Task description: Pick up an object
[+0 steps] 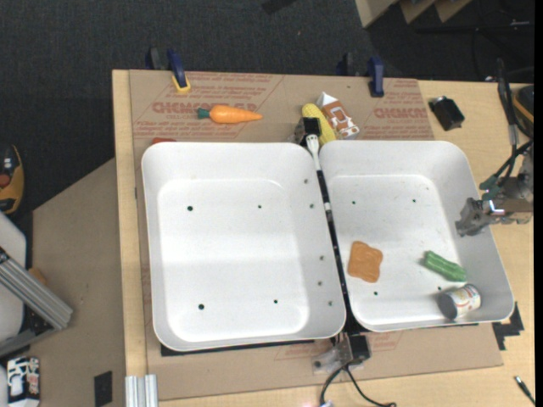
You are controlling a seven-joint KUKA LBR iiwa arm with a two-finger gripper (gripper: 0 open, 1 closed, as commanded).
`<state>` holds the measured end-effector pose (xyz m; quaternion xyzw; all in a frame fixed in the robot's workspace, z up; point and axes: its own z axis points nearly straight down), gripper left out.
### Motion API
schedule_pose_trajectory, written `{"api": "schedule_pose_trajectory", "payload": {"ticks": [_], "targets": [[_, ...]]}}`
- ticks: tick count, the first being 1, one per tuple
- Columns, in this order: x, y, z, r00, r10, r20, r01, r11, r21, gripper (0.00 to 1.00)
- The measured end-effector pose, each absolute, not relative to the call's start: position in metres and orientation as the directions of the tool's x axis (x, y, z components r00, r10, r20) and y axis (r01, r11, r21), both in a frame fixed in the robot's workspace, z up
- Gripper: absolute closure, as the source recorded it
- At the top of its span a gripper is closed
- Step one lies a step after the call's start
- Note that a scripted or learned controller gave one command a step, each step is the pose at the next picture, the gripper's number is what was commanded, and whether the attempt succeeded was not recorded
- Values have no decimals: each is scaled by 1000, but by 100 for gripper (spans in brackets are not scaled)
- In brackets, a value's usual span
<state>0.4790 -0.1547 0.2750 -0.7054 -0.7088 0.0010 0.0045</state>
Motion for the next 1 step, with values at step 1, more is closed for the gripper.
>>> {"api": "schedule_pose_trajectory", "payload": {"ticks": [1], "targets": [[480,-174,385,0,1000,-6,1000,0,14,100]]}}
